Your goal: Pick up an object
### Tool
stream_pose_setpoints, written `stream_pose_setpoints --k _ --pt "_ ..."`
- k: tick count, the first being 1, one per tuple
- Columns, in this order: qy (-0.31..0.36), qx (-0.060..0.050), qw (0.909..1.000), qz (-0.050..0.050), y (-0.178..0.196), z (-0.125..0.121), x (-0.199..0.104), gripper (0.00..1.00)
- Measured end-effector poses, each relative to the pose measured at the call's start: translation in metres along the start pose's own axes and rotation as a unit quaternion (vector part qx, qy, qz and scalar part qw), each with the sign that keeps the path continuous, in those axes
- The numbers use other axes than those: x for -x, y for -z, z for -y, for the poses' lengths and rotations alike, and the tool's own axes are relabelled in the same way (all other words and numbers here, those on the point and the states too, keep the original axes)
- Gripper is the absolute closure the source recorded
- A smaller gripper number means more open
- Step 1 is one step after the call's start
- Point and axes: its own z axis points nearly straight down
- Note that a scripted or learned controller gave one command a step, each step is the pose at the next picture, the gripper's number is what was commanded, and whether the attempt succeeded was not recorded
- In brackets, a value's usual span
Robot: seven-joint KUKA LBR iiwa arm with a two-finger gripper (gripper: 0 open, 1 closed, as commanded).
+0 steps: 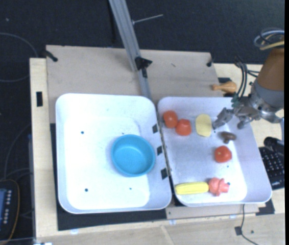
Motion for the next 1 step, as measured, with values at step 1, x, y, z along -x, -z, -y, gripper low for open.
stream_pose_setpoints --k 1 --pt "0.003 0.0 1.0 -0.001 -0.0595 -0.0014 -0.0076 0.0"
